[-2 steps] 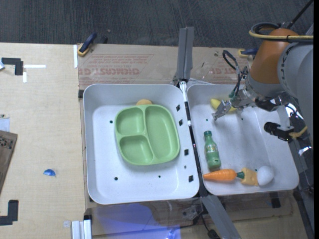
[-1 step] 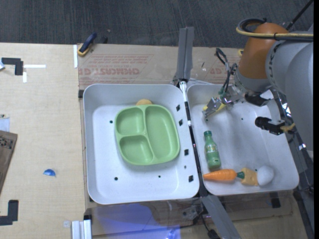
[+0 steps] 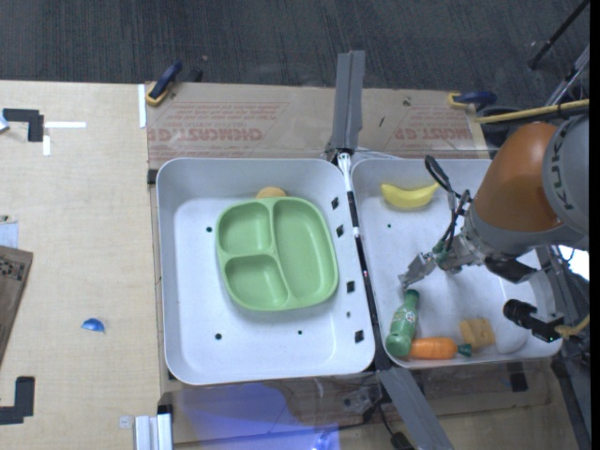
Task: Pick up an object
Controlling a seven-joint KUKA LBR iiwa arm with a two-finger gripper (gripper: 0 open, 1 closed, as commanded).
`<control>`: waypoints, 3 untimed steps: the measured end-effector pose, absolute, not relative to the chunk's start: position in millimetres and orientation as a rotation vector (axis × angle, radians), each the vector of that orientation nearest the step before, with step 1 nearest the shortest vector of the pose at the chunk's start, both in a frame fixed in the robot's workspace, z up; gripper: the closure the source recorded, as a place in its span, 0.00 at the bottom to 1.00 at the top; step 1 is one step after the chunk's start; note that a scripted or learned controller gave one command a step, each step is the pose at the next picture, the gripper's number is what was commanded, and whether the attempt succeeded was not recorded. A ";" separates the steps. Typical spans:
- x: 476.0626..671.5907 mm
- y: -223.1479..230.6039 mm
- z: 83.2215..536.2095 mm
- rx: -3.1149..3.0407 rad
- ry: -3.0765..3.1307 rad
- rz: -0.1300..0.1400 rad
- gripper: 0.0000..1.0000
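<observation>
Hand [image 3: 419, 270], whose grip cannot be told, hovers in the right bin [image 3: 375, 251] just above the green bottle [image 3: 403, 323] by the near rim. It should descend squarely astride the bottle's neck before clenching.

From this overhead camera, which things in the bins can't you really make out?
- Gripper: too small and blurred to tell open from shut.
- Yellow-orange object: mostly hidden behind the green plate.
- Tan item beside the carrot: too blurred to identify.
- Right bin: partly covered by the arm.
</observation>
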State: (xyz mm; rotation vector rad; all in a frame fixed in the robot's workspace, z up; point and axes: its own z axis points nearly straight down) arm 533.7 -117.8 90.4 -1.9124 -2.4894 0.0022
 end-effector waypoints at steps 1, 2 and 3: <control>532.4 -102.7 90.0 -1.778 -2.586 0.003 0.00; 610.3 -103.6 91.2 -1.714 -2.632 0.001 0.00; 652.1 -106.3 88.6 -1.637 -2.652 0.025 0.00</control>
